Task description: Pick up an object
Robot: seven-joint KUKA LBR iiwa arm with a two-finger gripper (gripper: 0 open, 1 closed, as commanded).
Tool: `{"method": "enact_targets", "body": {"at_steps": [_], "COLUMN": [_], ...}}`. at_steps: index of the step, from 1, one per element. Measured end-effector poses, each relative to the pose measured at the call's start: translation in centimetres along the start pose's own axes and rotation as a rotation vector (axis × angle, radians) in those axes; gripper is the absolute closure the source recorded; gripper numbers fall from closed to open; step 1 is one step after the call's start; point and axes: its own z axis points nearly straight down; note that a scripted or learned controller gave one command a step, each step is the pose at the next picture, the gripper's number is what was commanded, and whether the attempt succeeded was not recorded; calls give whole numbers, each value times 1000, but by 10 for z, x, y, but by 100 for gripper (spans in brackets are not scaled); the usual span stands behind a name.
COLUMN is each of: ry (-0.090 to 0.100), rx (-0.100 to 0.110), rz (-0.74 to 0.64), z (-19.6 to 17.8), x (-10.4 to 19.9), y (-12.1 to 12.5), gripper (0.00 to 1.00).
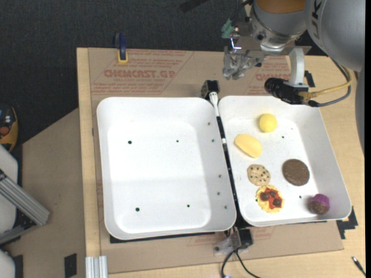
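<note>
Red "CHEMCAST GP" lettering (141, 72) marks the bench left of the end effector (236, 68), grip state unclear; yellow ball (267, 122) lies below it.

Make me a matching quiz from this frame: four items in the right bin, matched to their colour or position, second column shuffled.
Items:
1. ball
2. chocolate cookie
3. chip cookie
4. small round piece

Descriptions:
A. purple, near corner of the right bin
B. yellow, farthest back of the bin's items
C. tan with dark spots, just above the pizza slice
D. plain dark brown disc

Pairs: 1-B, 2-D, 3-C, 4-A
</note>
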Motion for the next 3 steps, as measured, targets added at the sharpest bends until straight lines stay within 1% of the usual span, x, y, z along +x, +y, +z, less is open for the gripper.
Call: {"method": "enact_targets", "body": {"at_steps": [1,2,3], "ry": [1,-5,-4], "rx": [24,26,26], "rz": [-6,14,14], "z": [73,84,77], "x": [161,81,43], "y": [-7,-54,-140], "gripper": [100,100,100]}}
